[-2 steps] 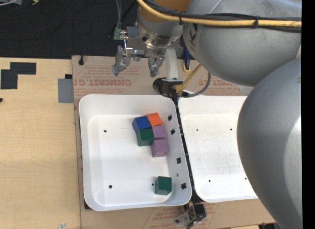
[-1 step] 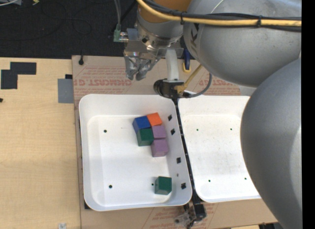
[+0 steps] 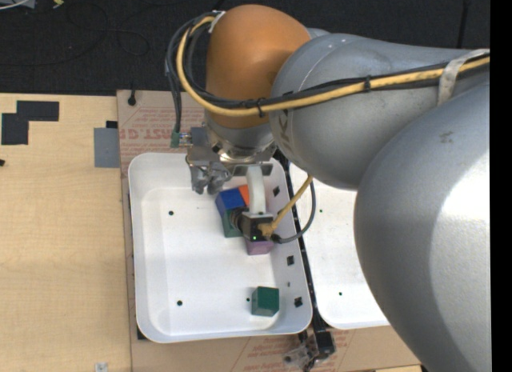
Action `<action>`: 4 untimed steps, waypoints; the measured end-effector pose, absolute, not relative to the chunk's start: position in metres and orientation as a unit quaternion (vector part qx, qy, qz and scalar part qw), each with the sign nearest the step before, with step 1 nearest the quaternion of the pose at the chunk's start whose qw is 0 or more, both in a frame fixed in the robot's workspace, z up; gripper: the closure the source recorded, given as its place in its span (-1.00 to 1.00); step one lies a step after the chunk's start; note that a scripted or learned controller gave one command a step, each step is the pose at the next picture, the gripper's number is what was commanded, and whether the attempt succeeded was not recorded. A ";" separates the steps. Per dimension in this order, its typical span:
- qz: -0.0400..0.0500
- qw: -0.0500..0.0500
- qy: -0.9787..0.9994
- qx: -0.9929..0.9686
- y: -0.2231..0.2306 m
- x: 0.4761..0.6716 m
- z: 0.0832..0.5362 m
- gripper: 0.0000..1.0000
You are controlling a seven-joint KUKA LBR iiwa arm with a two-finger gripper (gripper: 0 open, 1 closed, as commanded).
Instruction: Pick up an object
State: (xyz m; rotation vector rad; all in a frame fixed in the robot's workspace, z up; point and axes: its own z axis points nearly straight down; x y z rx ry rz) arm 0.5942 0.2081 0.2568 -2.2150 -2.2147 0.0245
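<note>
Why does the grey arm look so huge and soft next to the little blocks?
Camera view: the arm sits nearest the lens, so it looms large and slightly soft; its orange band shows a dull sheen; the green block looks crisp.

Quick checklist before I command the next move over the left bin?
1. Tool above the left bin: ok.
2. Anything held by the tool: cannot tell.
3. Blue block right beside the tool: ok.
4. Blue block free of neighbours: not ok; orange piece and dark green block crowd it.
5. Lone green block apart from the cluster, unobstructed: ok.
</note>
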 end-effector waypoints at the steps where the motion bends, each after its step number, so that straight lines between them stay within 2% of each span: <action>1: 0.007 0.004 -0.709 -0.705 0.236 0.517 0.198 1.00; 2: 0.004 0.002 -0.707 -0.707 0.242 0.520 0.185 1.00; 3: 0.005 0.002 -0.705 -0.709 0.240 0.521 0.196 1.00; 4: 0.002 -0.001 -0.706 -0.709 0.212 0.628 0.150 1.00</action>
